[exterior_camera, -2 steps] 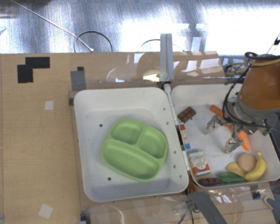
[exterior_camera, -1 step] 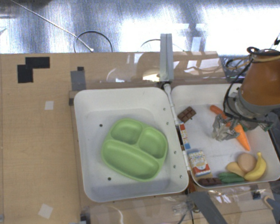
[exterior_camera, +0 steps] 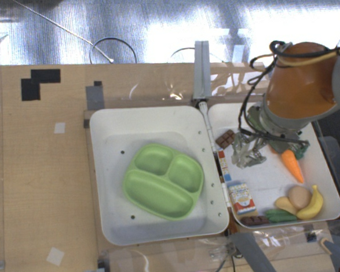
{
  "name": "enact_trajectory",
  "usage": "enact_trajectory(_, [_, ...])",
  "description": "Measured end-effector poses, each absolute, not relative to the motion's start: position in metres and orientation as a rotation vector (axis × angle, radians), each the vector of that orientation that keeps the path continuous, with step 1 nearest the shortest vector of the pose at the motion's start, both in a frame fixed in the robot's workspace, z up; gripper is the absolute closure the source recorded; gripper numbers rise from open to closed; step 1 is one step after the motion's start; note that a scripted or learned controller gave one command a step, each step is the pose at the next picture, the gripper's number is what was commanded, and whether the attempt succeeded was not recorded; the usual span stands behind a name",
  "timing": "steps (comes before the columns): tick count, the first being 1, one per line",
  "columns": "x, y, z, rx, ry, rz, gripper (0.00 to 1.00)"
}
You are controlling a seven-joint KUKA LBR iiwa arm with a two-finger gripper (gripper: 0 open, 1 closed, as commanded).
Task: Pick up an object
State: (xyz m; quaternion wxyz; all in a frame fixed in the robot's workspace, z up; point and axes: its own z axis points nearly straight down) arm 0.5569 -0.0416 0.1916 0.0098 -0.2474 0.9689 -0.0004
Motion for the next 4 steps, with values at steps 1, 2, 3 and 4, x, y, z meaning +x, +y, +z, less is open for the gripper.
enact_trajectory(1, [0.594,-0.127,0.173,-0.959,2.983,-0.006,1.0])
enact_trajectory(2, [0.592,-0.022,0.238,-0.877,2.999,-0.001,1.0])
enact_trajectory(3, [0.549,-0.078,0.185,-1.423,2.796,-0.002,1.0])
enact_trajectory(4, [0.603,-0.097,0.242,-1.515,2.738,-0.01,1.0])
